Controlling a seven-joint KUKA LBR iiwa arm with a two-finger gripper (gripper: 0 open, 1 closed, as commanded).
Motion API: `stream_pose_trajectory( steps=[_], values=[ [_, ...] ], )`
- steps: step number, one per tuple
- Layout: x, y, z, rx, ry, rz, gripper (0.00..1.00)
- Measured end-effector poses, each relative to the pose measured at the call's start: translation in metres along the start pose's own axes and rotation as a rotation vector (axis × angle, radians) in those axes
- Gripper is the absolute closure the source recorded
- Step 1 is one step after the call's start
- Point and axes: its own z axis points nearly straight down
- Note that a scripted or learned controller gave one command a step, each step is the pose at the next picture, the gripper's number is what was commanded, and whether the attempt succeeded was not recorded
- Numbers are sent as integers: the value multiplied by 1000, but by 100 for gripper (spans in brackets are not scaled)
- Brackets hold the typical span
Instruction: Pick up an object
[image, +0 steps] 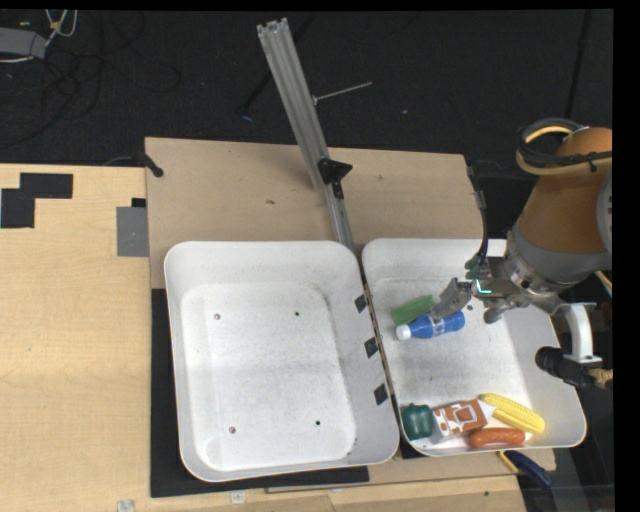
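In the right bin (520, 262), a blue bottle (434, 326) with a white cap lies on its side beside the divider. A flat green piece (412, 306) lies just behind it. My gripper (475, 304) hangs over the middle of this bin, just right of the bottle and the green piece. Its fingers are spread open with nothing between them. Along the bin's front edge lie a green block (417, 421), an orange-and-white packet (458, 415), a yellow corn cob (513, 411) and a red sausage (495, 437).
The left bin (200, 262) stands against the right one, joined by black clips (371, 346). A slanted metal rail (305, 125) rises behind the bins. The arm's grey and orange body (565, 215) looms over the right bin's far right corner.
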Motion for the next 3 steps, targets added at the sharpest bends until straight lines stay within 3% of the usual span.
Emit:
stream_pose_trajectory(
  steps=[1, 3],
  values=[
    [-1, 1, -2, -5, -1, 3, 0],
    [4, -11, 92, 0, 0, 1, 0]
  ],
)
